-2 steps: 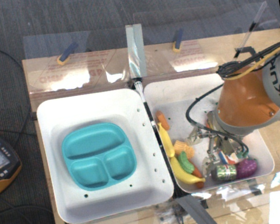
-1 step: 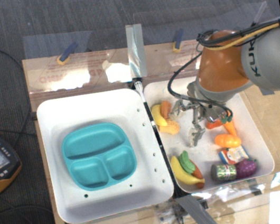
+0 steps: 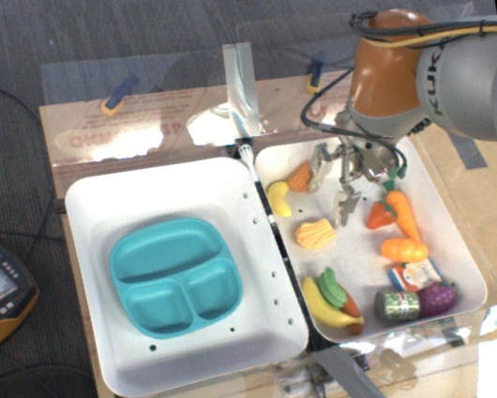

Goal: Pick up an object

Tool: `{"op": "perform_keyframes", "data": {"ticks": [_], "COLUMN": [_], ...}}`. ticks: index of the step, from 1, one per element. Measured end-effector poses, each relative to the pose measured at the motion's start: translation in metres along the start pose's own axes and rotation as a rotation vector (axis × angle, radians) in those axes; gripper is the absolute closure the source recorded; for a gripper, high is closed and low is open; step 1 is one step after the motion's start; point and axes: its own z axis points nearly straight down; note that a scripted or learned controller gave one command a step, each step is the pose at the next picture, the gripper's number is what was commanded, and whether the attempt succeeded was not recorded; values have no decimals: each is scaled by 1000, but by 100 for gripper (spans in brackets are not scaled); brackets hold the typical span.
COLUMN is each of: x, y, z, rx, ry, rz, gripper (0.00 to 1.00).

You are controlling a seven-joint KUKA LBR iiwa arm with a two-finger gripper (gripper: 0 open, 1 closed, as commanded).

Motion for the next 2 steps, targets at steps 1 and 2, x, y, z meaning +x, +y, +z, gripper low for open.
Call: {"op": "perform_keyframes", "data": {"ticks": [1, 2], "x": [87, 19], "y": [35, 0], "z": [4, 3], "rx": [6, -2], "ry": [-25, -12], "rz": [4, 120], "gripper": [0, 0]}}
